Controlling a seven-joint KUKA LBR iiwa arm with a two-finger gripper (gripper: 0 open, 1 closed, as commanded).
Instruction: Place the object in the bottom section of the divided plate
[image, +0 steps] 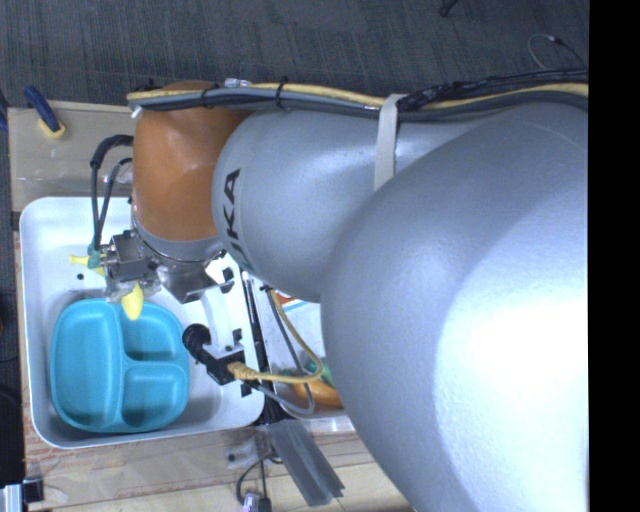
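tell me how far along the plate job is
Done: the grey arm has reached over the left white bin, its end effector above the blue divided plastic plate. In hand: a small yellow object shows at the plate's top edge. Left: no object lies in any plate section.

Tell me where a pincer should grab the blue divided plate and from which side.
Probably the raised outer rim of the blue divided plate, coming straight down. It lies flat in the left white bin, so only its rim and dividers stand up to pinch. The left edge looks best: the arm crowds the plate's right side, and something yellow sits at its upper edge.
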